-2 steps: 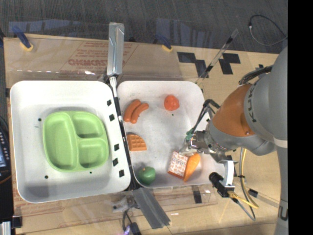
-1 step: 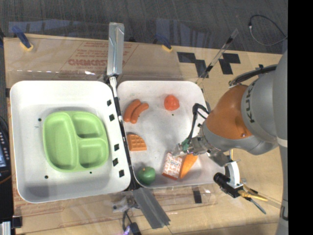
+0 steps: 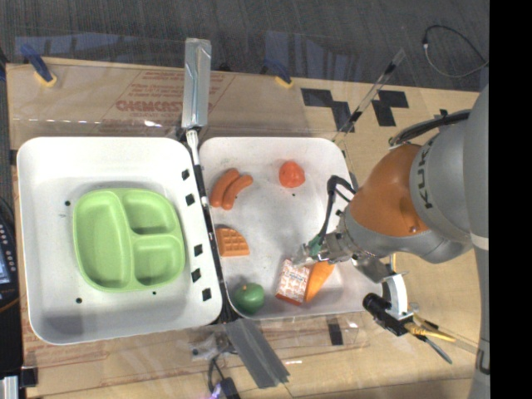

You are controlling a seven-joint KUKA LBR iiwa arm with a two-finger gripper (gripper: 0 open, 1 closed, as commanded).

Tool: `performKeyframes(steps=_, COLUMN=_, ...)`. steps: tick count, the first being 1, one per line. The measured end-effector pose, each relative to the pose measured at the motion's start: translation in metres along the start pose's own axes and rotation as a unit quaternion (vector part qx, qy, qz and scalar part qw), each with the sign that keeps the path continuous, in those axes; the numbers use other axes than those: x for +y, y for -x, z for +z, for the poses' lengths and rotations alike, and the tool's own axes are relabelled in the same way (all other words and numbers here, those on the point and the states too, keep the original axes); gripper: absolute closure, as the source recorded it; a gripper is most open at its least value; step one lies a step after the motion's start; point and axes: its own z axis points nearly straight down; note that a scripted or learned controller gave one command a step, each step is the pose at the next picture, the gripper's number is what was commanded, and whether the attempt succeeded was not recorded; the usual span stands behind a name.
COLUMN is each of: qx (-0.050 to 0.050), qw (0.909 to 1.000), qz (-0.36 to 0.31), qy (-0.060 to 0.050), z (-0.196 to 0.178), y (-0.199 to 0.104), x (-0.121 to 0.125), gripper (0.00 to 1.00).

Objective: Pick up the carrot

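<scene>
The carrot [image 3: 318, 281] is a short orange wedge lying near the front right corner of the right bin [image 3: 266, 152]. It rests against a small red and white carton [image 3: 292, 282] on its left. My gripper [image 3: 321, 253] hangs directly over the carrot's upper end, at or very close to it. The grey arm with its orange band [image 3: 386, 206] comes in from the right and hides the bin's right wall.
In the right bin lie two orange-brown sausages [image 3: 230, 187], a red tomato [image 3: 291, 174], a waffle piece [image 3: 233, 243] and a green apple [image 3: 248, 297] at the front. The left bin [image 3: 41, 173] holds a green divided plate [image 3: 129, 239].
</scene>
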Motion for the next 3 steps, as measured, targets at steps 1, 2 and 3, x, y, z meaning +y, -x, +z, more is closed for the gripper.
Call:
performKeyframes(steps=1, qx=0.002, qw=0.9983, qz=-0.059, qy=0.001, z=0.0, y=0.007, x=0.0, gripper=0.0)
performKeyframes(steps=2, qx=0.002, qw=0.998, qz=0.063, qy=-0.001, z=0.001, y=0.011, x=-0.002, gripper=0.0)
performKeyframes(steps=3, qx=0.004, qw=0.9997, qz=-0.022, qy=-0.004, z=0.005, y=0.022, x=-0.005, gripper=0.0)
